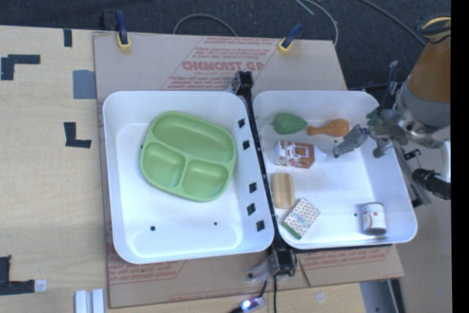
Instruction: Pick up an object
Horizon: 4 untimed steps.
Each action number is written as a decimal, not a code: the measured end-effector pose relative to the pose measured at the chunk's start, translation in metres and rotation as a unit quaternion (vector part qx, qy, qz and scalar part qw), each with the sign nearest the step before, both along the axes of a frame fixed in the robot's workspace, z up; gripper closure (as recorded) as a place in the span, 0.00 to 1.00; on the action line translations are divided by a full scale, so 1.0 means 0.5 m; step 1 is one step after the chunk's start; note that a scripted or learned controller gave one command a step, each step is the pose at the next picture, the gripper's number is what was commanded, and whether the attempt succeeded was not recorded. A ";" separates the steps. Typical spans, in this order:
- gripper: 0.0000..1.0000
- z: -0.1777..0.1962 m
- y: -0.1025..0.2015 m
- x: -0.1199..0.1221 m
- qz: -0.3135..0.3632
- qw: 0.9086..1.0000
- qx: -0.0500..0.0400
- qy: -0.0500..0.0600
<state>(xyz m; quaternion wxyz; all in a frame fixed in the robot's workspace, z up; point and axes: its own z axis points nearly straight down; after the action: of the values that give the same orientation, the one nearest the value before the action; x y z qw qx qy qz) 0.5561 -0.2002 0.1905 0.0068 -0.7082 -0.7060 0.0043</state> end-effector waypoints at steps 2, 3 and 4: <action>0.00 -0.110 0.003 -0.004 0.002 1.000 -0.002 -0.005; 0.00 -0.215 0.004 -0.004 0.002 1.000 -0.003 -0.008; 1.00 -0.188 0.004 -0.002 0.003 1.000 -0.003 -0.009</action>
<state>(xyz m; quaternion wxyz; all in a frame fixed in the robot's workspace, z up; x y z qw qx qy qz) 0.5552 -0.1983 0.0968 -0.0019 -0.7064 -0.7078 0.0001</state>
